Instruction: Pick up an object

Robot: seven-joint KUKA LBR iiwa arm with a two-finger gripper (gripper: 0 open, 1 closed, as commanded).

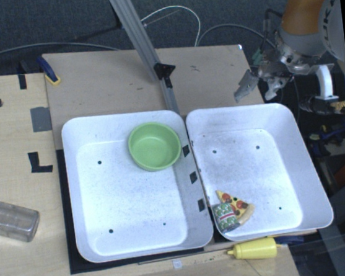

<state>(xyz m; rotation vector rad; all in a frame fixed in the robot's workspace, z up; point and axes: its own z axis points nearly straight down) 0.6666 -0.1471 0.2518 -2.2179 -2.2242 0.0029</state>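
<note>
Arm: mine, grey, coming in from the right at the top of the view, orange band above the wrist.
Wrist: angled down and leftward.
Gripper [257, 89]: my two fingers spread apart, nothing between them, hanging high at the upper right.

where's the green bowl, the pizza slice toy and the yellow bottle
green bowl [154, 146], camera view, on its inner floor
pizza slice toy [238, 207], camera view, on its topping face
yellow bottle [257, 249], camera view, on its body

The desk [103, 80] carries two white bins [129, 189] [257, 167] side by side; a yellow bottle [256, 249] lies just below the right bin, a clear tube [7, 218] left of the left bin.
</note>
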